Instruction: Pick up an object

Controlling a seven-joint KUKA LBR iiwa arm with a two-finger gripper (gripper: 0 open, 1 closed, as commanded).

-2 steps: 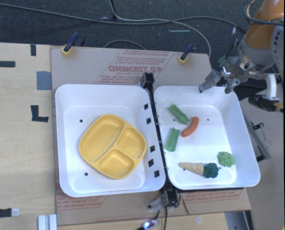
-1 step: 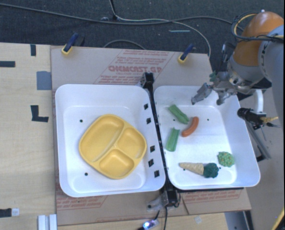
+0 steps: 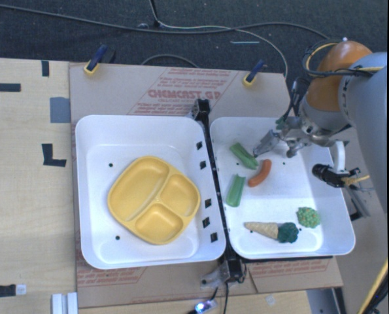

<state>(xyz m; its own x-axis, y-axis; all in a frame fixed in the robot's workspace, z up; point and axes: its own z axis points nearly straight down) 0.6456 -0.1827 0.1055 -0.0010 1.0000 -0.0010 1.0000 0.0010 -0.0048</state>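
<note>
The arm (image 3: 351, 84), grey with an orange band, enters from the right and is cut off by the frame edge; its bulk hides the far right corner of the right bin (image 3: 331, 244). The table (image 3: 24, 175) is pale wood-grain with dark tape marks, overlaid by a printed cardboard sheet (image 3: 174, 90) held by two blue-and-yellow clamps. The left bin (image 3: 89, 136), smooth white plastic with rounded corners, holds a yellow compartment plate (image 3: 155, 198) of three sections, matte and roughly oval. The gripper (image 3: 266, 146) hangs low over the upper part of the right bin, its fingers spread apart with nothing between them; the metal is dark and its finer detail is hard to make out. Just below it lie a green ridged stalk (image 3: 244, 156) and an orange sausage-shaped piece (image 3: 259, 173), touching each other. A second green stalk (image 3: 235, 190) lies near the bin's left wall. Near the front wall rest a tan waffle cone (image 3: 262, 227) abutting a dark green bumpy floret (image 3: 287, 232), and a lighter green floret (image 3: 308, 217) just beside them.
</note>
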